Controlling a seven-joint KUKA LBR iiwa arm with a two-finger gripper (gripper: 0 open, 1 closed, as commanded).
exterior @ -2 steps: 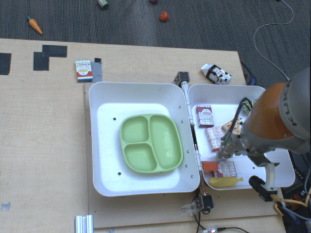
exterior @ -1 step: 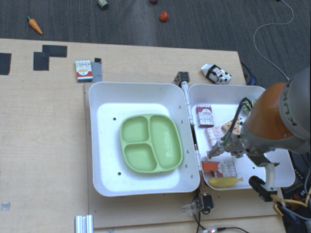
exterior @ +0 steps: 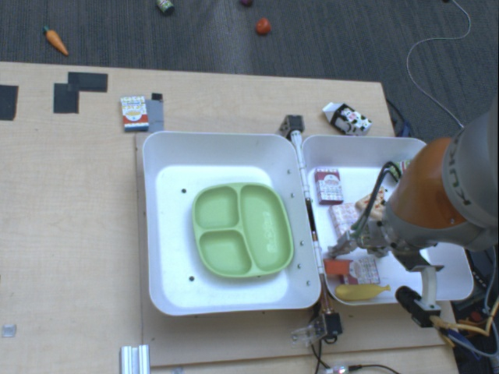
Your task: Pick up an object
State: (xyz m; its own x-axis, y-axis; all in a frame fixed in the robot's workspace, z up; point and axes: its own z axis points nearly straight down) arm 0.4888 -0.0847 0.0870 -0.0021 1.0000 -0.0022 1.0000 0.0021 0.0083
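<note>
Candidate object – banana, small, yellow, at near edge of right bin, long axis running left-right along bin wall. Lies just below and slightly left of gripper. Orange-red block sits between the two, touching or nearly touching gripper tip. Red-and-white packet further back in same bin, well apart. Gripper state – cannot tell, wrist blocks view; nothing visibly held. Left bin holds green divided plate, away from arm.
</note>
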